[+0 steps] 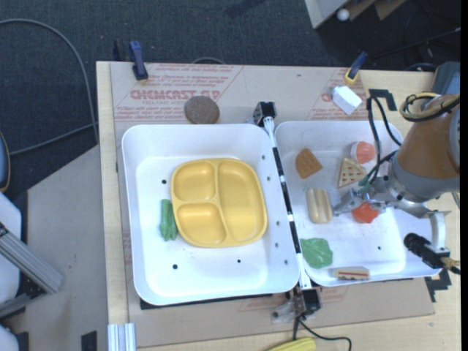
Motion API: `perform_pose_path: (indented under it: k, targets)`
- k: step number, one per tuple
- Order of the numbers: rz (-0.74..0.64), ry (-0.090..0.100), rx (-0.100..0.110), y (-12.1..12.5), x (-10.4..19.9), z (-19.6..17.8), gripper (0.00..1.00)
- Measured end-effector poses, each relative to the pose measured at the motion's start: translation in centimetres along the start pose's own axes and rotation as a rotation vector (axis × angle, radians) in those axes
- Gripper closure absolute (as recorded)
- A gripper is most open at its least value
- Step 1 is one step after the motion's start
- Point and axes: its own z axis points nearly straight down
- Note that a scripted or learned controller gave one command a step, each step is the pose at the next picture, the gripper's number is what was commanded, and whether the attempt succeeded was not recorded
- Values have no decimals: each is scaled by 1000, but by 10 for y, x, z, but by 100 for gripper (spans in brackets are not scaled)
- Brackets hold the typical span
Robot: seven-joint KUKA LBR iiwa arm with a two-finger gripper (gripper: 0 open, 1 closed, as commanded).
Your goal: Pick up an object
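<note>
Snapshot logged with arm [431, 148] reaching into right bin [387, 258] and gripper [356, 199] set low, touching or just short of upper-left edge of red piece [367, 213], taken as the likely pick target for the task. Cannot tell whether gripper is open or closed from this slant; nothing visibly held, so no grasp recorded. Judged as approach or closing stage, lift not yet done. Other candidates placed against red piece: waffle wedge [351, 172] just above; orange-and-white round piece [363, 151] further above; tan roll [319, 205] to the left, beyond gripper; brown cracker [308, 163] up-left; green leaf piece [316, 251] down-left; flat layered piece [352, 273] below, near bin wall. Loose scatter presumably deliberate, leaving gaps for descent; red piece crowded by waffle wedge, hence some risk of nudging instead of gripping. Well left of red piece, in left bin [146, 269]: yellow divided plate [219, 199], with green pod [168, 219] at its far side, probably a drop-off area. Blue clamps [137, 58] far up-left, apparently pinning board [219, 86] to bench. Writing: red print on board, repeated, reading roughly "CHEMCAST GP"; smaller lines beneath too fine to read. No labels legible on toys or bins.
</note>
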Motion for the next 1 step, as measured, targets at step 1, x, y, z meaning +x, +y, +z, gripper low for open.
perform_pose_path:
  k: [1]
  targets:
    - [0, 0, -3, 1, 0, -10, 100]
